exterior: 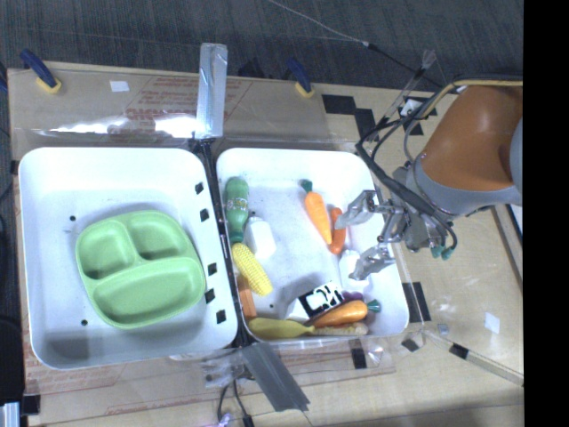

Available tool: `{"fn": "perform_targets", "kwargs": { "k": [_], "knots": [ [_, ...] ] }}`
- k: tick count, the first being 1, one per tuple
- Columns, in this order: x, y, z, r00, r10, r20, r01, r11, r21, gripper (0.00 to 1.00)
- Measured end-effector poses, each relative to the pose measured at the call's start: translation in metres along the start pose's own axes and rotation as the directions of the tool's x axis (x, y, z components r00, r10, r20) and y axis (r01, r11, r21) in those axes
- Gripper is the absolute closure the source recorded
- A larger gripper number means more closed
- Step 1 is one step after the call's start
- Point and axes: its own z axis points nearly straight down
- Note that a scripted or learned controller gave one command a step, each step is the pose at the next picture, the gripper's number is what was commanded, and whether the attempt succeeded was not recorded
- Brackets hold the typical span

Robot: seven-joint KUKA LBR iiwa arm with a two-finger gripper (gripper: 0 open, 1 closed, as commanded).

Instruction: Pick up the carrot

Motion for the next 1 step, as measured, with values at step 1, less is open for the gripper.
{"fn": "perform_targets", "kwargs": {
  "k": [1],
  "knots": [
    [-0.0370,-0.0141,0.1084,0.998,0.069,-0.009,-0.069,0.998,-0.003,0.00]
  ]
}}
